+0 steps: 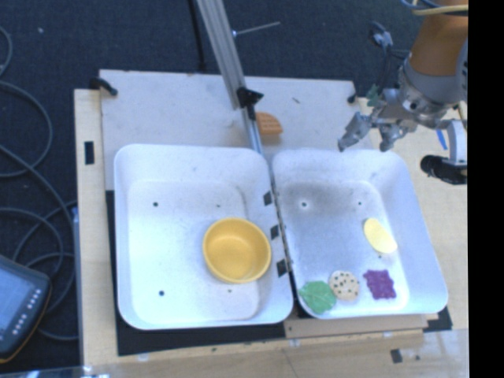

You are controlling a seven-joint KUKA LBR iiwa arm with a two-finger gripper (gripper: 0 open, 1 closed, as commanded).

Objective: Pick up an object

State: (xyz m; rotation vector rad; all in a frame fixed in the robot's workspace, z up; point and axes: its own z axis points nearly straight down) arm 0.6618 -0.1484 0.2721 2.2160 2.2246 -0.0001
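The claw (367, 137) hangs spread and empty at the upper right of the frame, above the right white bin's (409, 181) far rim; the flat yellow oval piece (379, 235) lies lower-right of centre, straight below it.

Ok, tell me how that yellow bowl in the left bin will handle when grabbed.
The yellow bowl looks rigid and probably light, like plastic. Its rounded wall may slip between the fingers, so the rim seems the safer grip. Standing upright, it seems unlikely to roll.

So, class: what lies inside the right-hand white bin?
The right bin holds a yellow oval piece, a purple piece, a spotted cookie and a green piece. Anything beneath them is covered.
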